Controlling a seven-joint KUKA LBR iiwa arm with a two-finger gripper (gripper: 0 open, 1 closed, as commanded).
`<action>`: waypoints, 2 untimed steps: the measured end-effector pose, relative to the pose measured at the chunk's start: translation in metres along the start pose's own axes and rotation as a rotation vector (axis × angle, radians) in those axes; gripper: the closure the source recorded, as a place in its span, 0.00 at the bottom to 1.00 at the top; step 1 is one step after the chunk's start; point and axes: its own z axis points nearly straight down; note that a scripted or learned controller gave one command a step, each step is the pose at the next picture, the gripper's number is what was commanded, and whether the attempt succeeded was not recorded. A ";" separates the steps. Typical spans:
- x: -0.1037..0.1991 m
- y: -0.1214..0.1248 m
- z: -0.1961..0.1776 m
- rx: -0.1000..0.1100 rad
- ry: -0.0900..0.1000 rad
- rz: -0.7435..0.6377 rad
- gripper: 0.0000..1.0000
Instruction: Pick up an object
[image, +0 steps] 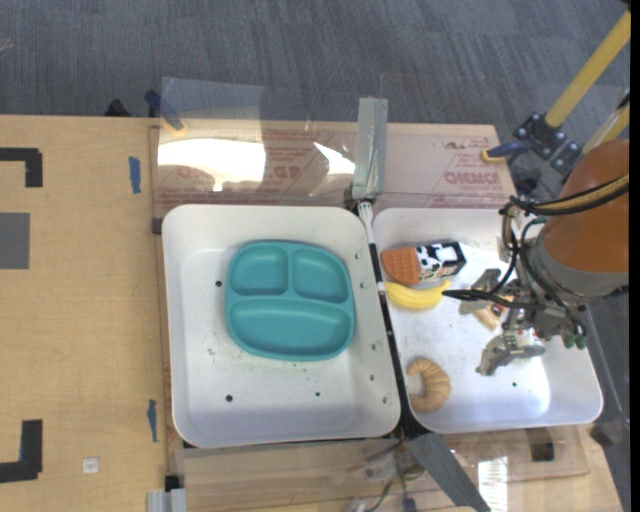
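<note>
Teal tray (291, 301) fills left bin (190, 390) — pincer (508, 350) over right bin (560, 395).

Four small items are seen in the right bin (570, 400). A yellow banana (414, 296) lies just below an orange waffle (401, 264), touching it. A black-and-white carton (440, 259) lies beside the waffle. A tan croissant (429, 384) sits apart, near the front edge.

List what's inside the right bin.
The right bin holds a banana, waffle, black-and-white toy and croissant. The hand covers part of the floor and a tan item.
</note>
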 end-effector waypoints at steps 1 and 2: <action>0.024 0.003 0.097 0.002 -0.009 -0.054 0.00; 0.019 0.004 0.083 0.005 -0.024 -0.057 1.00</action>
